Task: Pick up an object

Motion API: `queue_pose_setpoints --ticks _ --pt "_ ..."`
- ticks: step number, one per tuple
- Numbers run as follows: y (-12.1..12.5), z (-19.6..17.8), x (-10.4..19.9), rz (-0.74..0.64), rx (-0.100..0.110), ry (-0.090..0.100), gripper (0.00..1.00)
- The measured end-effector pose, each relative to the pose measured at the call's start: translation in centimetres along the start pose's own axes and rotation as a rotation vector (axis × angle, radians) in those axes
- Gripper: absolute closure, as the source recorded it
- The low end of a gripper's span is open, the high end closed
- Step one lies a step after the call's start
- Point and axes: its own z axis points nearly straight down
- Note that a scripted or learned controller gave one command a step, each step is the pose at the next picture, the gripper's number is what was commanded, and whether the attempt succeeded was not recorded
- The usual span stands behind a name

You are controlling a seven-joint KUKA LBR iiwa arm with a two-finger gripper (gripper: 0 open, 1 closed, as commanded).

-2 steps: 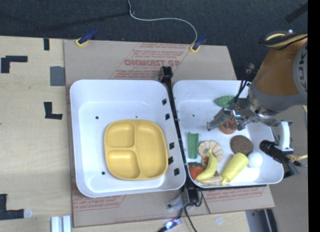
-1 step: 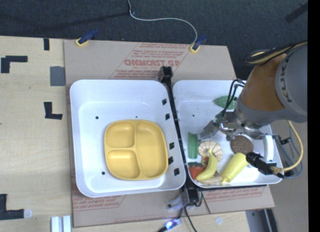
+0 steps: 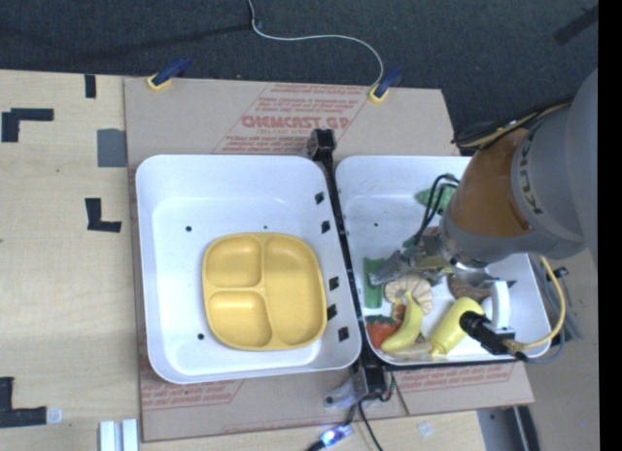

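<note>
My pincer (image 3: 420,266) is down in the right bin (image 3: 389,187) over the toy-food pile, banana (image 3: 406,328) at the bin's front edge; grip state can't tell, wrist blocks it.

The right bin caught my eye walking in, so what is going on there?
A grey arm with an orange band reaches down into the right bin, its hand low over a heap of toy food: a banana, a yellow bottle and a green piece. The left bin holds a yellow divided plate.
</note>
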Motion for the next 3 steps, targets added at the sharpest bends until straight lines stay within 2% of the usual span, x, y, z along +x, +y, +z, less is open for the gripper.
queue_pose_setpoints --ticks 1,2,3 --pt "0.1 -1.3 0.1 -0.001 0.000 0.003 1.00" --pt "-0.3 -7.4 -0.2 0.000 -0.007 -0.001 1.00" --pt "-0.1 -11.7 -0.4 -0.001 -0.007 -0.001 1.00"
